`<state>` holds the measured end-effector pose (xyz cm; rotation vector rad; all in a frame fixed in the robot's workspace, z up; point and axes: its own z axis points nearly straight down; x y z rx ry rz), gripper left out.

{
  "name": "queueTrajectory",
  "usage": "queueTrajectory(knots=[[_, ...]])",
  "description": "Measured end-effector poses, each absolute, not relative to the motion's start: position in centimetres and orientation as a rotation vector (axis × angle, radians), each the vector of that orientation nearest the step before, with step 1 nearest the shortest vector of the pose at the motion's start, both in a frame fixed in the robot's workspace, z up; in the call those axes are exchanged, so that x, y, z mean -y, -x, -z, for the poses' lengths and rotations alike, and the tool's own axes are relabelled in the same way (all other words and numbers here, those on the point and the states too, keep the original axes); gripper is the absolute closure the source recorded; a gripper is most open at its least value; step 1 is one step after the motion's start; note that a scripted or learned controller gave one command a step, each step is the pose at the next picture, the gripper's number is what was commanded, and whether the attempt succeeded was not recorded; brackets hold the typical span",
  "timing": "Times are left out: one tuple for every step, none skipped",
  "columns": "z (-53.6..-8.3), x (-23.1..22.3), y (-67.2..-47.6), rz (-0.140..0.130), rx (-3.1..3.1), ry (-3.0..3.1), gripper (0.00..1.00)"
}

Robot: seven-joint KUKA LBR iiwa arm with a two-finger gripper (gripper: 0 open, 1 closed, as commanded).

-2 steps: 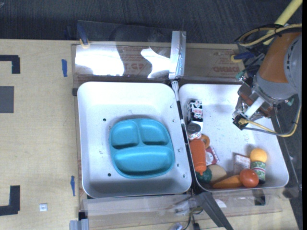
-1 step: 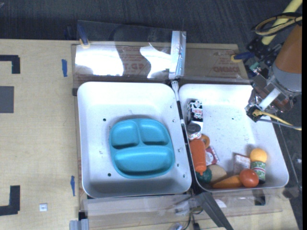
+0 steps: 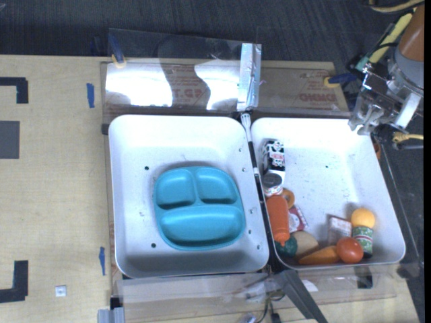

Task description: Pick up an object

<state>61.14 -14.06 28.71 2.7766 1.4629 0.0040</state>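
The things to pick lie in the right bin [image 3: 323, 147], crowded along its left and near walls: a cow-patterned carton [image 3: 273, 155], a long orange sausage [image 3: 277, 217], a carrot [image 3: 319, 255], a tomato [image 3: 349, 249] and a bottle with a yellow cap [image 3: 362, 229]. The left bin [image 3: 128, 180] holds a blue divided tray [image 3: 199, 206]. None is grasped yet; this looks like the approach step. Next the gripper [image 3: 367, 121] must travel in over one item and descend. It hangs at the bin's far right corner, nothing between its fingers; I cannot tell how far open it is.

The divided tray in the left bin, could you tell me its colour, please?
The tray is light blue, seen in the camera view.
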Motion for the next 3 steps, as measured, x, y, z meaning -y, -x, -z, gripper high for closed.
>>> queueTrajectory(knots=[[-28.1,4.1,-62.2,0.002,-1.549,-2.738,1.00],[-30.4,10.8,-65.3,-0.002,-1.825,-2.552,1.00],[-22.0,3.9,-65.9,0.010,-1.710,-2.643,1.00]])
